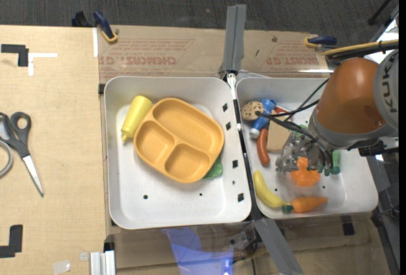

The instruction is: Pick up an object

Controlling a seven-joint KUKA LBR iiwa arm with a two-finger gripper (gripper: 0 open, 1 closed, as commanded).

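My gripper point(297, 162) hangs low in the right bin point(355, 198), just left of and touching the top of a round orange toy point(307, 177). The arm's orange wrist band point(349, 99) hides the bin's right part. Around the gripper lie a tan block point(277, 137), a red sausage point(263, 149), a banana point(267, 190) and a carrot point(308, 204). A cookie point(252, 109) and a blue toy point(268, 106) sit at the bin's far left corner. A green piece point(334, 165) peeks out beside the gripper's right.
The left bin point(127, 201) holds an orange divided plate point(179, 139), a yellow bottle point(135, 116) and a green item point(216, 170) tucked under the plate. Scissors point(23, 148) lie on the bench at the far left. A grey divider bar point(234, 39) rises between the bins.
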